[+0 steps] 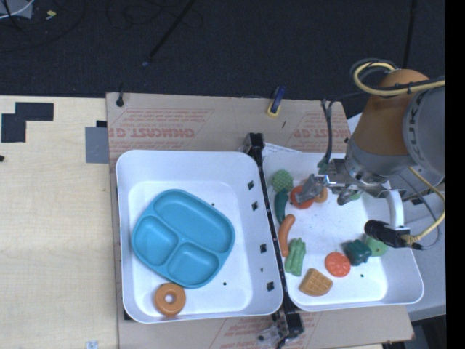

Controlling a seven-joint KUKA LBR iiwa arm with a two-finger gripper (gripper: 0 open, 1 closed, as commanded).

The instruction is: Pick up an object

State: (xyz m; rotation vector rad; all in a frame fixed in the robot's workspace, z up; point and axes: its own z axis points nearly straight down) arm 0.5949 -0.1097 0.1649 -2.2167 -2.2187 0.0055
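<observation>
- Gripper (314, 188) low in the right bin (392, 286), over a red toy (301, 197); can't tell its state.
- Near it: green toy (282, 179), sausage (286, 229), tomato (337, 264), waffle (315, 283).
- Left bin (131, 195): blue plate (183, 236), donut (170, 298).

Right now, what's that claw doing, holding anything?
Gripper: down over the red toy in the right bin; grip cannot be told.

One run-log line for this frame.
tool: over right bin, at red toy | grasp: unclear | left bin: blue plate, donut
</observation>
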